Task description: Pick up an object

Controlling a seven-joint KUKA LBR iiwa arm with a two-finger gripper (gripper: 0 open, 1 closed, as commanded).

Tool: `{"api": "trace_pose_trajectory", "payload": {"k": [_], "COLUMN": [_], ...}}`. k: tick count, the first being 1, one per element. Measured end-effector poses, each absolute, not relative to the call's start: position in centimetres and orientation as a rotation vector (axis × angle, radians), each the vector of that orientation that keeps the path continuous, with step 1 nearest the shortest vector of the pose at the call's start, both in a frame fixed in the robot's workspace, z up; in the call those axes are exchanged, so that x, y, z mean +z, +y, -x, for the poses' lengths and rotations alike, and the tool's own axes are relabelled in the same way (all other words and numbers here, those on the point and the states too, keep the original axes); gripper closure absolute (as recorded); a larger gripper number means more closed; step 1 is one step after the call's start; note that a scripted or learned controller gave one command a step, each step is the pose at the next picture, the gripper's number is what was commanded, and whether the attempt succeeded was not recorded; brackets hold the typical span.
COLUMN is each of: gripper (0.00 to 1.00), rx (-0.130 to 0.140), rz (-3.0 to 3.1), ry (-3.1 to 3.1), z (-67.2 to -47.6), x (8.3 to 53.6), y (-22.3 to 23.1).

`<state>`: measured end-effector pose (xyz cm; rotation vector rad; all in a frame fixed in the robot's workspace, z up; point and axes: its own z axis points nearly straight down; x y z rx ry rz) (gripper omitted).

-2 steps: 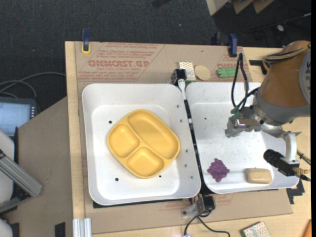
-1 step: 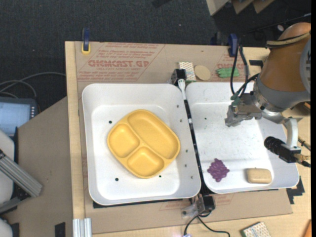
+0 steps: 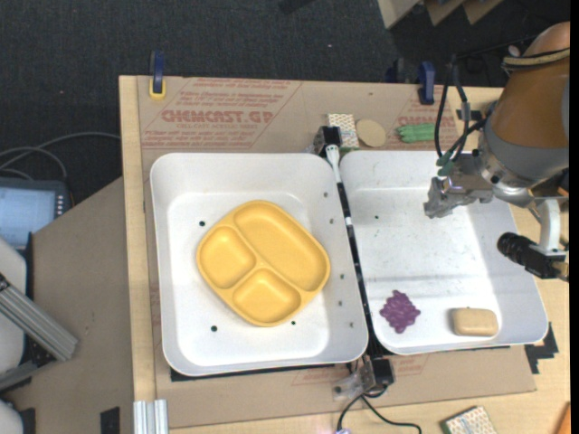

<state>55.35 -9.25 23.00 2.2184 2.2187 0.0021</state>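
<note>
While the pincer hangs over the upper-middle part of the right bin, nothing sits between its tips, and whether they're apart or together I can't tell from this angle — too small & dark. Candidates for the pick lie toward the near edge of that same bin: a purple clump and, just to its right w/ a clear gap, a tan block. Both are well apart from the pincer, toward the viewer in the camera view; the purple clump is down and slightly left of the tips, the tan block down and a bit right. The block's long axis runs approx. left-right across the bin, so a grip across its short side looks the better bet; the clump is roundish, no clear axis. The left bin holds a yellow divided tray, lying diagonal, much farther off across the divider. The purple clump is probably the nearer target, only marginally.
</note>
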Motion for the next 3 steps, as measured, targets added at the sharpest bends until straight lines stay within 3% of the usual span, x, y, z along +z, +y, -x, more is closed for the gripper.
{"api": "trace_pose_trajectory", "payload": {"k": [1, 3], "gripper": [1.0, 1.0], "rx": [0.002, 0.001], "rz": [-2.217, -2.218], "ry": [2.22, 2.219], "z": [-56.84, -57.05], "x": [22.89, 23.05], "y": [-9.52, -9.66]}}
